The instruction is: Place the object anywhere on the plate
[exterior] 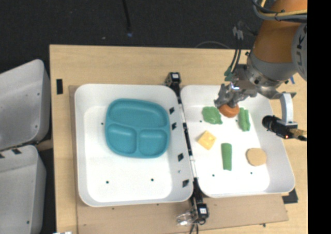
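Over the right bin, the gripper hung directly above an orange object; whether its fingers pinched it I could not tell. Beside lay a green piece. The teal plate sat in the left bin.

The surface looks like pale, matt wood or board. Both bins, left and right, are smooth white plastic with a soft sheen. The teal plate seems moulded plastic, smooth and fairly matt. The arm's orange band is glossy, catching light. The yellow piece looks matt, possibly foam or plastic.
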Controlling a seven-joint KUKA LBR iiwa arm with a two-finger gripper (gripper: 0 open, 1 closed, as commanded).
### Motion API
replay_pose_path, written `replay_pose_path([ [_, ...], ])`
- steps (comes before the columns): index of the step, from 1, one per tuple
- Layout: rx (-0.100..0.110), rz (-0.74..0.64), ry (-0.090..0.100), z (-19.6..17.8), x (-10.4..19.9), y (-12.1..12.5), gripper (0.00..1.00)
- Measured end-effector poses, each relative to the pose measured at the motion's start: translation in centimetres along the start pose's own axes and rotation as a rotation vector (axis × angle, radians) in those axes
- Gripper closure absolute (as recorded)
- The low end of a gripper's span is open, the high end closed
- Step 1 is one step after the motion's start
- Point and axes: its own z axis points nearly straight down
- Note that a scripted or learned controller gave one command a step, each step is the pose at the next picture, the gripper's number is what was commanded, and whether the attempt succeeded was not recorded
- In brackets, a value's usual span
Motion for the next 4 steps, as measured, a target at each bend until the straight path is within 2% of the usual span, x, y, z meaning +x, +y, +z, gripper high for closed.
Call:
replay_pose_path([
  [2,-0.002,0.0,0.0,2.5,8.8,5.0,1.0],
  [3,-0.003,-0.002,0.001,2.6,14.6,6.8,1.0],
  [4,-0.002,-0.001,0.0,4.2,19.9,8.6,1.0],
])
